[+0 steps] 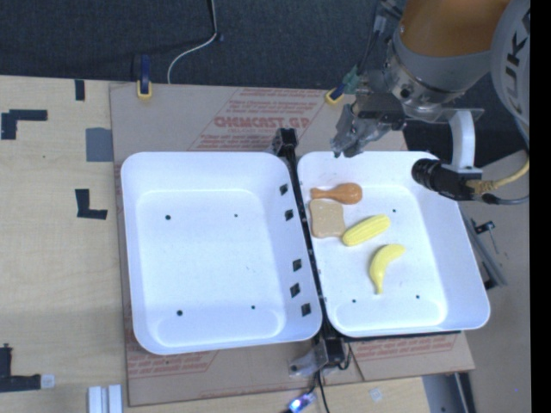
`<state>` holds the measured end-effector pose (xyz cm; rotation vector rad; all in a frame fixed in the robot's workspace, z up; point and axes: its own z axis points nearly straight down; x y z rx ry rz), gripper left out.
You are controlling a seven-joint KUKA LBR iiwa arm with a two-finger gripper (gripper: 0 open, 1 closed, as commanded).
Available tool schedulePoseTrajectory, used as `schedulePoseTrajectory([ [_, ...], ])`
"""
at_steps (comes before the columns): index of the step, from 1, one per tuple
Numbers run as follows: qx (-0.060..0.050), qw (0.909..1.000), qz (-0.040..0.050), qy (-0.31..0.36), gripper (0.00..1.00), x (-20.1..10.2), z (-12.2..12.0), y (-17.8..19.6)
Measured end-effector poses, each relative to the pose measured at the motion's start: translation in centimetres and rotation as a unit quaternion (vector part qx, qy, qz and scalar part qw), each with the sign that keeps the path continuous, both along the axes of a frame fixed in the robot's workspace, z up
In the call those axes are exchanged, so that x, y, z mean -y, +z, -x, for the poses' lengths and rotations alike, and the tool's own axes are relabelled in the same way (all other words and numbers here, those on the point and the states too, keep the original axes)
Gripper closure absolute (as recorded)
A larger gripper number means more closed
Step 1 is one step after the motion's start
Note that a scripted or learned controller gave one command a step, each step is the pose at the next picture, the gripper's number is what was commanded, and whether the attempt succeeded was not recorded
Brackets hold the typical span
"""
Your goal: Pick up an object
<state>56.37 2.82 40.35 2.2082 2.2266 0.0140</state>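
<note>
The right bin (pixel 448 265) holds a brown chicken drumstick (pixel 339 194), a tan slice of bread (pixel 326 219), a yellow corn cob (pixel 366 229) and a yellow banana (pixel 384 265). My gripper (pixel 349 141) hangs above the bin's far left corner, higher than the drumstick and behind it. Its fingertips point down and nothing shows between them.
The left bin (pixel 207 248) lies beside the right one, joined by a black hinge strip (pixel 297 231). Both rest on a cardboard sheet (pixel 241 119). A black cable fitting (pixel 439 176) juts over the right bin's far right edge.
</note>
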Motion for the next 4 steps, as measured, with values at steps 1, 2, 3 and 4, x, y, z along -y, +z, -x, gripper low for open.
schedulePoseTrajectory([
  [1,-0.011,0.9999,0.0013,-0.002,1.00,-3.5,4.2,-8.8],
  [2,-0.001,1.0000,0.0001,-0.002,1.00,-5.1,4.8,1.2],
  [3,-0.004,1.0000,0.0006,-0.002,1.00,-5.8,8.1,3.4],
  [4,-0.006,1.0000,0.0020,-0.003,1.00,-5.8,8.0,4.3],
])
